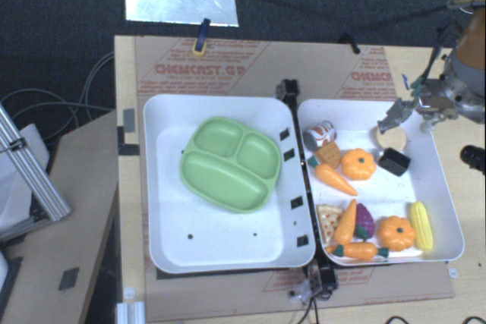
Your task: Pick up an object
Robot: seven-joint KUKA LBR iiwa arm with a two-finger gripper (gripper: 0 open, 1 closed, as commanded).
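Overhead slanted view of a bench carrying two shallow white bins side by side. The left bin (163,239) holds a green divided plate (230,163), lying flat near its centre. The right bin (448,228) holds the toy foods available for picking: a red-and-white round item (322,134) at its upper left, a waffle-like piece (329,154) just below it, an orange carrot (335,179) lying diagonally, and a small pumpkin (358,164) beside the carrot. A black block (394,161) sits just right of that pumpkin. Along the lower part of the bin lie a cracker-like piece (328,218), a second carrot (346,221), a purple eggplant (365,220), a second pumpkin (396,232), a yellow corn cob (421,225) and another carrot (358,250) at the bottom rim. The gripper (398,116) hangs at the right of the frame, above the bin's upper right area; whether its jaws are open or closed cannot be told, and nothing is seen between them.
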